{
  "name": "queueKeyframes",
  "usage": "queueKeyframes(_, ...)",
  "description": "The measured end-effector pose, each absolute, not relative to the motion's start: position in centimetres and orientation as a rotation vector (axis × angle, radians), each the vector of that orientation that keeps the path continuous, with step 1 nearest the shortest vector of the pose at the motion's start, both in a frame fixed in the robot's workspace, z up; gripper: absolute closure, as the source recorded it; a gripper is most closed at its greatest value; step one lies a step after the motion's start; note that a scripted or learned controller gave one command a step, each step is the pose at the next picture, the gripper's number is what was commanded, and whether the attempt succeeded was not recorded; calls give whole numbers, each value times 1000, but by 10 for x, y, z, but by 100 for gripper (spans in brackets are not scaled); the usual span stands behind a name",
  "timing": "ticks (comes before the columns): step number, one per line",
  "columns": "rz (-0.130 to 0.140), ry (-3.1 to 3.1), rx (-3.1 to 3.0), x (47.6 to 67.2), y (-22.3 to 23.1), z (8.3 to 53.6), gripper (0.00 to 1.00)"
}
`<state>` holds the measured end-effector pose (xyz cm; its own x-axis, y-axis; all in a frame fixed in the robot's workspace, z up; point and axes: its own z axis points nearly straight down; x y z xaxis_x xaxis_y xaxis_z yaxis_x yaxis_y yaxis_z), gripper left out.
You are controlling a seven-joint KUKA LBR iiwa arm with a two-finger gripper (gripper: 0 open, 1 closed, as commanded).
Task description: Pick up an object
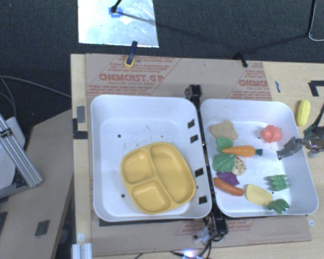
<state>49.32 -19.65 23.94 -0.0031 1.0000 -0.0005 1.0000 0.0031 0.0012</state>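
Note:
The right bin holds several toy foods: a tan bread slice, a red tomato, an orange carrot, green leaves, a purple eggplant, a red sausage, a yellow wedge and two green vegetables. My gripper reaches in from the right edge. It hangs over the bin's right side, just right of the carrot and below the tomato. Nothing shows in its grasp.
The left bin carries a yellow divided plate. A yellow corn cob lies on the bench outside the right bin's far right corner. A metal frame stands at the left.

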Motion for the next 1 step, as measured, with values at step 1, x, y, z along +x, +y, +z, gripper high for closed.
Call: queueKeyframes(1,-1,2227,2221,501,-177,77,0)
